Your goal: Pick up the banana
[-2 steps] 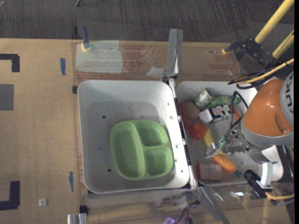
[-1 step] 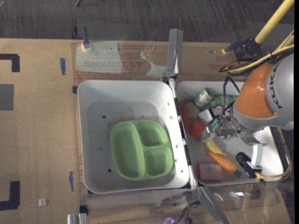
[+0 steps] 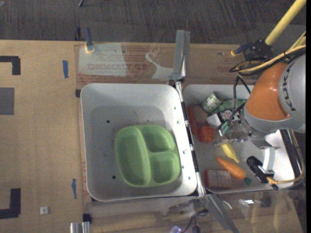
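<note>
Right bin [image 3: 291, 176] holds banana [image 3: 229, 152] beside carrot [image 3: 232, 168]

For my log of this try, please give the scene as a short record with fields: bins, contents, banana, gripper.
left bin: shallow white bin holding a green divided plastic tray
right bin: shallow white bin with mixed items
banana: small yellow banana, lying free in right bin
near banana: orange carrot just below it
gripper: metal two-finger gripper above the banana, not holding it
</note>
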You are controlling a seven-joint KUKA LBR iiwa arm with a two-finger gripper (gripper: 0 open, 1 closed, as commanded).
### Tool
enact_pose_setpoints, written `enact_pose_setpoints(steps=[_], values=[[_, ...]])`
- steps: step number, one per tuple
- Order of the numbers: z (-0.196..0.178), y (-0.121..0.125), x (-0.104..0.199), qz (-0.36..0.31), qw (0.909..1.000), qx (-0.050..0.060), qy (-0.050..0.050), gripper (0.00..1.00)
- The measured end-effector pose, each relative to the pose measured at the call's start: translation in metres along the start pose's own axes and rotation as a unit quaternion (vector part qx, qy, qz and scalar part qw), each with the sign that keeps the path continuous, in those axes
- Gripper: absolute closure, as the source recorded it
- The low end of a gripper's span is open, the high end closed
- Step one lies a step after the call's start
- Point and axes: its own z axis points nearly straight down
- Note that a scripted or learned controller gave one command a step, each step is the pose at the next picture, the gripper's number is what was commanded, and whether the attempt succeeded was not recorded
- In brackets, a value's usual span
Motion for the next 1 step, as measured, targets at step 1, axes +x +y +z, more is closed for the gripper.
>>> enact_pose_setpoints(steps=[1], values=[[-0.0862,0.0602,0.0505,0.201,0.9795,0.005,-0.001,1.00]])
